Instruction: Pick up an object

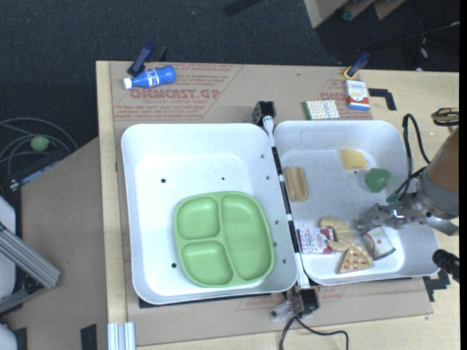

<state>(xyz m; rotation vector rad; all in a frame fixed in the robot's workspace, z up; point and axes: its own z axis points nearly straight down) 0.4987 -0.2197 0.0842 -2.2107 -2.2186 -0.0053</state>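
Observation:
The right bin (328, 133) holds several small objects: a yellow piece (354, 158), a green piece (377, 179), a tan oblong block (295, 183), a red-and-white packet (314, 239), a pale biscuit-like item (336, 229), an orange lattice wedge (354, 259) and a small dark-and-white packet (381, 244). My gripper (376, 219) reaches in from the right and hangs low over the bin's front right part. It sits just above the dark-and-white packet and right of the biscuit-like item. Nothing is visibly held in it.
The left bin (146, 166) carries a green three-section plate (222, 238). Behind the bins lie a blue-and-white bottle (149, 77), a small patterned card (322, 109) and a small box (356, 95). A black cable (406, 133) loops over the right bin's far corner.

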